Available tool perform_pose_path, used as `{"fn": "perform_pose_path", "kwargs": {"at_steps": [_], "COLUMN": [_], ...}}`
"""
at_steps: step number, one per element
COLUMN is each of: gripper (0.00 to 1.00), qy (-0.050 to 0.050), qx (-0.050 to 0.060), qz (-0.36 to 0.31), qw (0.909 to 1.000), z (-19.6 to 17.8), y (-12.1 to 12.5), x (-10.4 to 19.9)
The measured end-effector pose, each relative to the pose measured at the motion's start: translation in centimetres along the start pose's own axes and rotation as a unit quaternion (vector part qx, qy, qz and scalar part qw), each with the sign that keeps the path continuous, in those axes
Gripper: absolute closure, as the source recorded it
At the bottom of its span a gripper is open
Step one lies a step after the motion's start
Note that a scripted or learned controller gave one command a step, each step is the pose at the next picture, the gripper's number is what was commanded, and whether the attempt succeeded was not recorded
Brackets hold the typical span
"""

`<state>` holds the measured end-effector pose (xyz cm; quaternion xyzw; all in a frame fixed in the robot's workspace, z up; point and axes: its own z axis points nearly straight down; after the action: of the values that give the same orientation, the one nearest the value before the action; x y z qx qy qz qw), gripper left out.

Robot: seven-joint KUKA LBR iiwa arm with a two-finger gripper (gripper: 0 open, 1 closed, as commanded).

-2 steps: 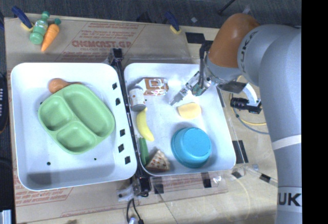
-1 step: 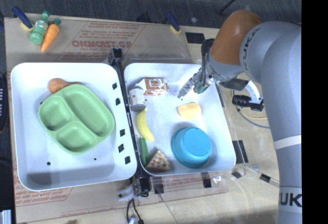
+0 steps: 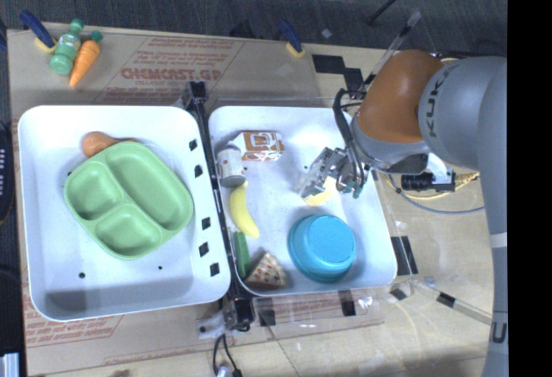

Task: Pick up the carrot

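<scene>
An orange carrot [image 3: 84, 61] with a green top lies on the cardboard beyond the left bin's far left corner, next to a green toy bottle [image 3: 65, 50]. Another orange, rounded object [image 3: 98, 142] sits in the left bin, partly hidden behind the green divided plate [image 3: 129, 197]; what it is I cannot tell. My gripper [image 3: 323, 175] is low in the right bin, far from both orange things, just over a small yellow item [image 3: 320, 197]. Nothing orange is at the gripper.
The right bin [image 3: 285, 118] holds a banana [image 3: 241, 210], a blue bowl [image 3: 322, 247], a pizza slice [image 3: 267, 272], a small can [image 3: 228, 163], a brown snack packet [image 3: 261, 145] and a green vegetable [image 3: 242, 256]. Blue clips [image 3: 36, 28] sit on the cardboard's far edge.
</scene>
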<state>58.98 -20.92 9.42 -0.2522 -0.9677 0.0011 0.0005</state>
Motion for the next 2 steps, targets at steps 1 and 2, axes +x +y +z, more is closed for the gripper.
{"fn": "perform_pose_path", "kwargs": {"at_steps": [1,2], "gripper": [1.0,0.0], "qy": [-0.022,-0.004], "qx": [-0.011,-0.005], "qz": [-0.072,-0.071], "qw": [0.9971,0.9975], "z": [-3.9,-3.08], "y": [-2.85,-3.51], "x": [6.3,7.09]}}
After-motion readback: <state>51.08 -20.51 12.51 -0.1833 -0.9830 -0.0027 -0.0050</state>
